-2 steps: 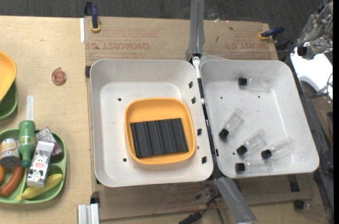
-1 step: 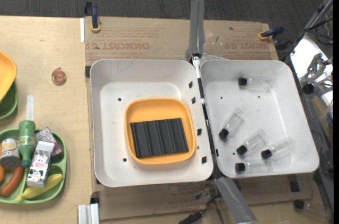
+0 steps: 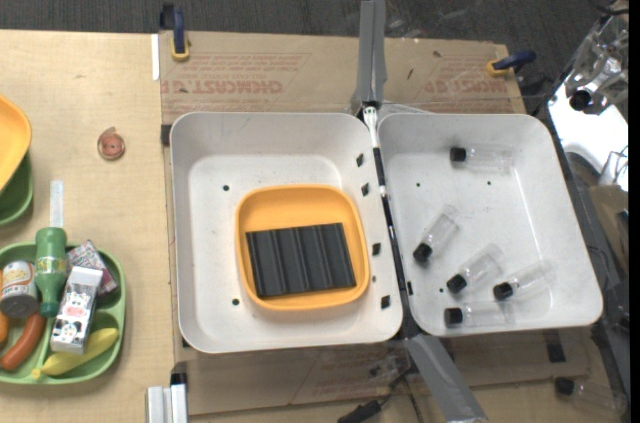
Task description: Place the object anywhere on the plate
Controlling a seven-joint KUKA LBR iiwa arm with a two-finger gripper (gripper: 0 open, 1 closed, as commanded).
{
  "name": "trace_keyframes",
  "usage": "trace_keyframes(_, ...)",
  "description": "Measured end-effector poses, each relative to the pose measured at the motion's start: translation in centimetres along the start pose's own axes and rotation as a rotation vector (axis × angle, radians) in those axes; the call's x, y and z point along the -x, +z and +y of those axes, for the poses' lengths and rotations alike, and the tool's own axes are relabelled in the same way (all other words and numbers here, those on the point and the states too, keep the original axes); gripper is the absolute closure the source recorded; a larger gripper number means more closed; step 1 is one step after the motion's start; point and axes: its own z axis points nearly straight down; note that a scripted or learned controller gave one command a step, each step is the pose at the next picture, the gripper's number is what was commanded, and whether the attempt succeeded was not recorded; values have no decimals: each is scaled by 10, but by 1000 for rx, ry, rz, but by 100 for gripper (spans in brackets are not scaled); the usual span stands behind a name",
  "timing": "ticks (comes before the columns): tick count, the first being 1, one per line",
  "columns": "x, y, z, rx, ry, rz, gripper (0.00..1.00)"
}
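Note:
An orange plate (image 3: pixel 300 197) lies in the middle of the left bin (image 3: pixel 200 211). On the plate rests a dark grey ribbed block (image 3: pixel 302 259), flat and covering most of its floor. Several clear vials with black caps lie scattered in the right bin (image 3: pixel 560 211): one near the back (image 3: pixel 472 154), one in the middle (image 3: pixel 436 236), and others toward the front (image 3: pixel 475 271).
A green tray (image 3: pixel 112 336) of toy food and a bottle sits at the bench's left front. Behind it is a yellow bowl (image 3: pixel 12 146). A small pink disc (image 3: pixel 111 144) lies on the wood. A grey post (image 3: pixel 371 51) stands behind the gap between the bins.

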Motion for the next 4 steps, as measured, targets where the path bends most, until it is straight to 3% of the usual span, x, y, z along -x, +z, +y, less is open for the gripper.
trace_keyframes(1,-34,-61,24,0,-227,0,100)
trace_keyframes(2,-65,158,49,3,-422,2,100)
trace_keyframes(3,-7,84,6,1,-502,0,100)
trace_keyframes(4,9,61,-6,0,-769,-2,100)
